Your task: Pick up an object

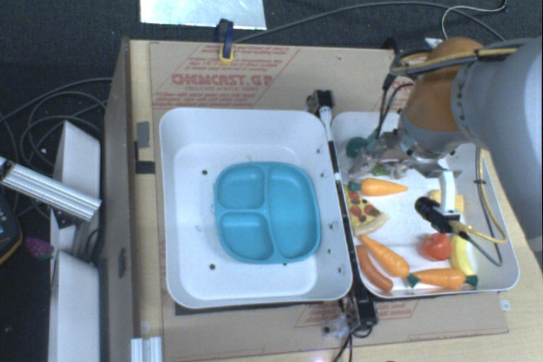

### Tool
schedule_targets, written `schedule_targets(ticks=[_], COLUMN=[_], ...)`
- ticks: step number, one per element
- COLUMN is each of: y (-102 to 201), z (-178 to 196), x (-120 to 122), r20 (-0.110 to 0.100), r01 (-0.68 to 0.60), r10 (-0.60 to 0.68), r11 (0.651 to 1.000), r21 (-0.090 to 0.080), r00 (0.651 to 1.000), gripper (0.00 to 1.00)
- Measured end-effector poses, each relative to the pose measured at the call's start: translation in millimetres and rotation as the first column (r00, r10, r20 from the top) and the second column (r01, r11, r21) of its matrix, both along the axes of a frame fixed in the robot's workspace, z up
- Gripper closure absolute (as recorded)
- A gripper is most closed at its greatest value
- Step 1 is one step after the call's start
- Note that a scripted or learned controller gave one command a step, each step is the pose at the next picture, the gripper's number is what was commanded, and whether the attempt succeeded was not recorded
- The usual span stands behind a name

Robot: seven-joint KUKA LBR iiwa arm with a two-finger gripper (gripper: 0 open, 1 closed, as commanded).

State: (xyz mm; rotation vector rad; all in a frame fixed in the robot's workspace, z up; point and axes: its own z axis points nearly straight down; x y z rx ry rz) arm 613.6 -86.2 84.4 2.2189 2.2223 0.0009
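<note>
Orange plastic carrot [383,187] is lying in the right white bin [501,271] just below our hand [379,150], whose grip state we cannot tell, so we are advising centring squarely over it before descending.

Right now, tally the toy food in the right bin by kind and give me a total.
Carrots: 4
Pizza slice: 1
Tomato: 1
Banana: 1
Total: 7
A greenish item near the gripper is too unclear to sort.
</note>
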Motion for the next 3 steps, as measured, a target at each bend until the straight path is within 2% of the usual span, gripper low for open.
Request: schedule_targets(ticks=[1,2,3], y=[-3.5,-12.2,-13.1], z=[-0.9,-1.2,10.0], x=[52.6,51.3,51.9], r20=[-0.014,-0.01,-0.009], r01=[0.001,0.002,-0.001], r10=[-0.001,-0.002,0.001], r11=[1.0,1.0,1.0], r21=[0.003,0.002,0.0], r00=[1.0,1.0,1.0], gripper=[0.0,0.0,1.0])
